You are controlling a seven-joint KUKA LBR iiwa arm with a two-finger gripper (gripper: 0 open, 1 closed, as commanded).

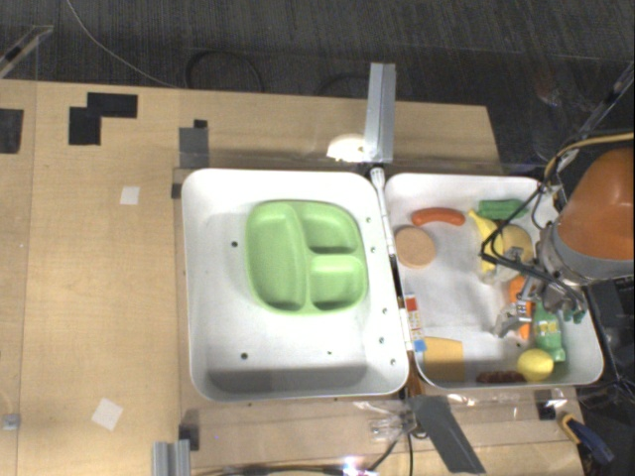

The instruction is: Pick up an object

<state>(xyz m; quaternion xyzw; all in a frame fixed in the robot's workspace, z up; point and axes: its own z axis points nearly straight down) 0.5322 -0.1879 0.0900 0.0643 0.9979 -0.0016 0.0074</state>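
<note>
The right bin (448,296) holds several small items. Along its back lie a red-orange sausage (438,216), a round tan disc (416,247), a green piece (501,208) and a yellow banana (493,234). At the front are an orange block (443,348), a dark brown piece (500,376), a yellow lemon (535,364) and a green item (551,338). My gripper (518,315) is low in the right part of this bin, over a small orange piece (517,289), just left of the green item and above the lemon. The arm's orange band (601,214) hides the bin's right wall.
The left bin (213,266) holds a light green divided plate (303,256). A metal post (381,112) stands behind the divider between the bins. Cables hang near the wrist at the right. Wooden bench surface spreads to the left.
</note>
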